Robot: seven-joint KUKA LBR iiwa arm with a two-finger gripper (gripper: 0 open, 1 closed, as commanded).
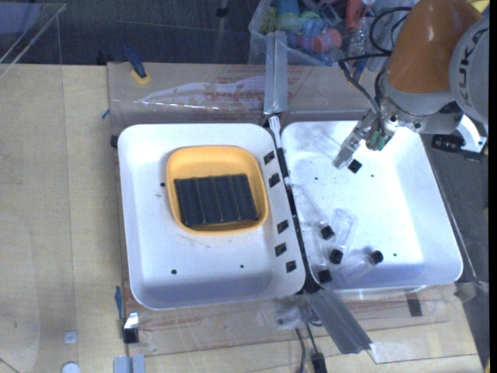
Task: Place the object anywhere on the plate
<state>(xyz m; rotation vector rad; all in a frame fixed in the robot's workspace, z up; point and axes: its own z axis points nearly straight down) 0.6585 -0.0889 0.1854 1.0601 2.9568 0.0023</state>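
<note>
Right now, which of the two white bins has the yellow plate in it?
The left bin: it holds the yellow plate. The right bin lies under the claw.

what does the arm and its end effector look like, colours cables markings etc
The arm is pale grey with a rounded orange band above the wrist and dark lettering on its shell. Black cables loop beside it. The end effector is slim, grey metal, with a small green part near its base.

Soft even overhead light, mild glare on white bins [194,286], slight blur.
</note>
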